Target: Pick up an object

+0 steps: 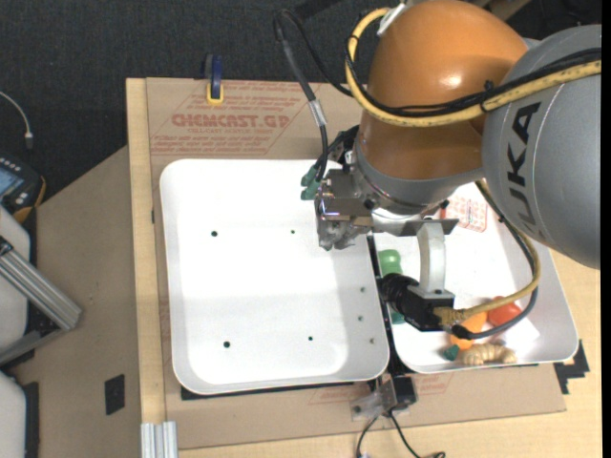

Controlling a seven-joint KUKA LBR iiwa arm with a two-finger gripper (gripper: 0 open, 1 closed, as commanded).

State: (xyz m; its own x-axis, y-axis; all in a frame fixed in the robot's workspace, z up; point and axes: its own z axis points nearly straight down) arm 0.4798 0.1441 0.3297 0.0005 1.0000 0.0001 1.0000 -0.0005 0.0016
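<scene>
Where the grey arm with its orange band reaches over the bench, it covers the far part of the right bin, and the left bin lies beside it. The gripper hangs at the seam between both bins, over the left bin's right wall; whether it is spread or pressed together cannot be told. In the right bin lie a printed card, an orange-red object and a tan knobbly object, well right of the gripper, and a green object, just right of the gripper and apart from it.
</scene>
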